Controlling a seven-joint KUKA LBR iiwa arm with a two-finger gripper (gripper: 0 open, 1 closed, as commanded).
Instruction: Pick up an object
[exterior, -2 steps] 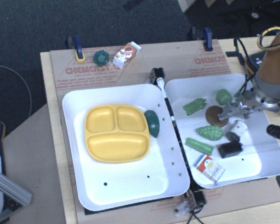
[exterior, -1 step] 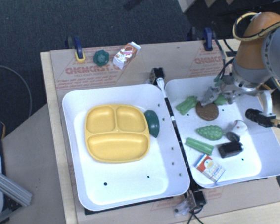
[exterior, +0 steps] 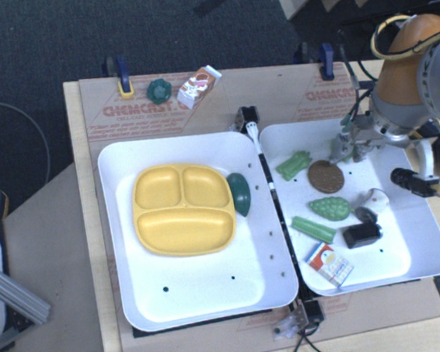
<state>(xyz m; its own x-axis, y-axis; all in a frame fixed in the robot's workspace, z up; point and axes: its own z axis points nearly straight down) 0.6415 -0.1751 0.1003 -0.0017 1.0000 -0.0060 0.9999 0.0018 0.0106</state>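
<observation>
A grey KUKA arm's claw (exterior: pixel 344 149) hovers at the far edge of the right bin (exterior: pixel 425 267), low over its rim; its finger spread cannot be made out from this angle. Just beside and slightly nearer the camera than the claw lies a brown disc (exterior: pixel 325 176), with a light green piece (exterior: pixel 292 164) to the claw's left, and a bumpy green object (exterior: pixel 330 209), a black block (exterior: pixel 362 234) and a small printed packet (exterior: pixel 329 264) lying farther toward the camera. Well to the claw's left, the left bin (exterior: pixel 139 297) holds a yellow divided plate (exterior: pixel 183 209) with a dark green object (exterior: pixel 240 193) touching its right edge.
</observation>
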